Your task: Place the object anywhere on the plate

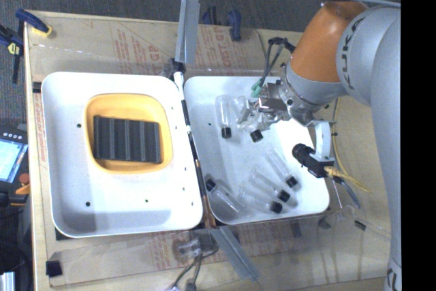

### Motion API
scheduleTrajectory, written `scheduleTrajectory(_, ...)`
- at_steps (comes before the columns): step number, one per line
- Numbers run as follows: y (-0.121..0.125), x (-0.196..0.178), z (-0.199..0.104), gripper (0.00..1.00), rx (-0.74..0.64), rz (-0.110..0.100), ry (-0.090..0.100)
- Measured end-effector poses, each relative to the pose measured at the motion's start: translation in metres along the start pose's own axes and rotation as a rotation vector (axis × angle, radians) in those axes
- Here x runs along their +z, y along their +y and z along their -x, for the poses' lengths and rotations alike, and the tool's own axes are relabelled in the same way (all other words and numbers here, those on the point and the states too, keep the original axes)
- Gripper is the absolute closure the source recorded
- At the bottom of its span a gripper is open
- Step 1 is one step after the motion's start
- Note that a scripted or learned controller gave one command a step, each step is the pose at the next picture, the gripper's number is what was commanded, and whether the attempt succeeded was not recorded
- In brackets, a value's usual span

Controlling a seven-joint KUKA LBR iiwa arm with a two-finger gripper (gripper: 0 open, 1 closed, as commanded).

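We see the grey arm reaching in from the right, its orange band above the wrist, the gripper pointing down and left.

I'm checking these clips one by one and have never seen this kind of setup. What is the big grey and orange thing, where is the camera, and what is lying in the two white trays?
The grey and orange thing is a robot arm. It reaches in from the right of a single fixed camera that looks down on the bench at a slant. At its tip is a two-finger gripper, low over the right bin. I cannot tell from here whether it is open, shut or holding anything.

The right bin holds several clear plastic tubes with black caps: one near the gripper and a cluster at the bin's near edge.

The left bin holds a yellow plate carrying a dark ribbed insert. No tube lies on the plate, so the placing is not yet done.
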State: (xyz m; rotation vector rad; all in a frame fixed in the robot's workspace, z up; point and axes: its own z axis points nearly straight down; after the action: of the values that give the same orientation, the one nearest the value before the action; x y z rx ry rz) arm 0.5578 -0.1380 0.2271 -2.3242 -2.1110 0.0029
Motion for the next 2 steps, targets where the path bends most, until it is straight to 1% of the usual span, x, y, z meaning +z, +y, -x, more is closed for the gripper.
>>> scheduleTrajectory(1,0.036,0.037,-0.084,1.00,-0.076,-0.001,0.000)
scheduleTrajectory(2,0.084,0.000,-0.145,1.00,-0.075,0.000,0.000)
